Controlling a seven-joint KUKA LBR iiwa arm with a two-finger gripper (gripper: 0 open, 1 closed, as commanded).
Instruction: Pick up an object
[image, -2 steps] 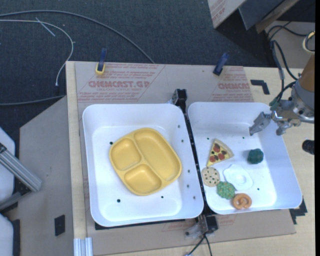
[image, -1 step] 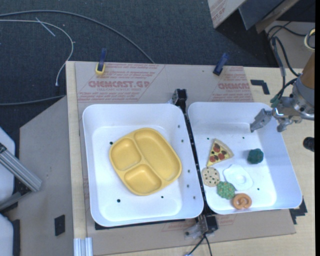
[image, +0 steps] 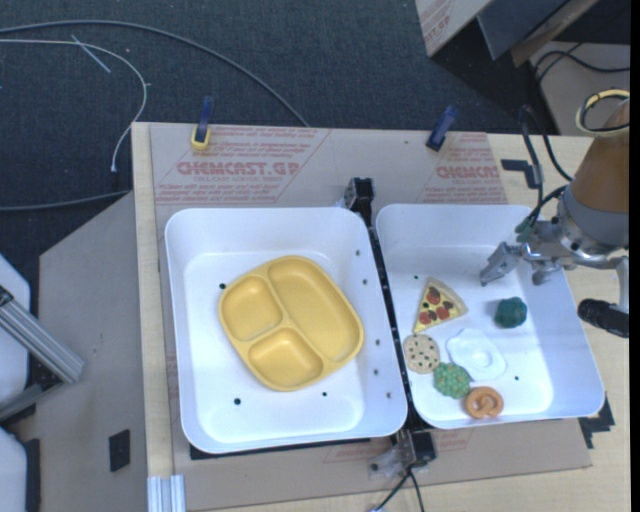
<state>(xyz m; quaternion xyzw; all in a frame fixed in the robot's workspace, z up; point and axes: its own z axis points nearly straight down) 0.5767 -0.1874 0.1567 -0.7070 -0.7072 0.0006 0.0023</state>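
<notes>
Gripper (image: 520, 262) hangs spread and empty over the right bin (image: 560, 400).
Watch it — the green lump (image: 511, 312) sits close to the wall and could skid away.

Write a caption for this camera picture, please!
Robot gripper hovers open over toy foods in the right bin; yellow tray sits left.

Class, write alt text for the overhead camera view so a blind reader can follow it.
A grey robot arm's gripper hangs open over the right bin, above toy foods: pizza slice, cookie, fried egg, broccoli, pretzel, dark green piece. The left bin holds a yellow divided tray.
</notes>
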